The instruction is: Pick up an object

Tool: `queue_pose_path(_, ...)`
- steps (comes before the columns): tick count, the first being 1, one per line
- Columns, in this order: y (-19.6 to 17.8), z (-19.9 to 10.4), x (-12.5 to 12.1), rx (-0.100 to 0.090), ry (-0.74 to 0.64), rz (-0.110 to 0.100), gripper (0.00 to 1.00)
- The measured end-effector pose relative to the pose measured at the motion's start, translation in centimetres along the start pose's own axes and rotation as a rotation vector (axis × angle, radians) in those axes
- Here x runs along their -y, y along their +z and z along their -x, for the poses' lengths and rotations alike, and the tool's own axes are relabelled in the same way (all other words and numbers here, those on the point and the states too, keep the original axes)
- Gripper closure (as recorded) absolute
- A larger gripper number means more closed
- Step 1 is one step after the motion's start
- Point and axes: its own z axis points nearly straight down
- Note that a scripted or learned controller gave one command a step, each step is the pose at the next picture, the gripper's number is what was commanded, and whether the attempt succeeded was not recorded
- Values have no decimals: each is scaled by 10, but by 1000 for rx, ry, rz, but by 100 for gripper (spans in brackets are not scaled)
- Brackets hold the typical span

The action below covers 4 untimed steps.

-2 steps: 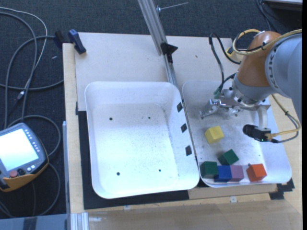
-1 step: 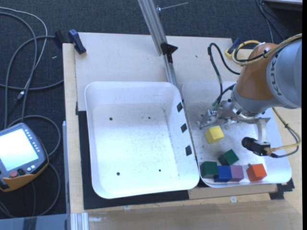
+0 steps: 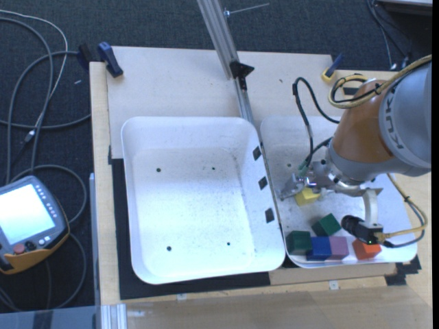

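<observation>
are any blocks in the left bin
No: the blocks, such as the blue block and the orange block, all lie in the right bin, while the left bin holds none.

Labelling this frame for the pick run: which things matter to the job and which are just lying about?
For the job:
gripper
yellow block at the gripper tip
green blocks
blue block
pink block
orange block
right bin holding them

Lying about:
left bin
handheld screen unit on the floor
blue clamp on the bench corner
loose cables
</observation>
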Motion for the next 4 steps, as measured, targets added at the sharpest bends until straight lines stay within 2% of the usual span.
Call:
queue_pose_path(1, -11, 1, -2, 2, 0, 6, 100)
queue_pose_path(2, -104, -100, -7, -1, -10, 14, 100)
queue_pose_path(3, -173, -71, -12, 4, 0, 14, 100)
queue_pose_path(4, -108, -135, 33, 0, -7, -6, 100)
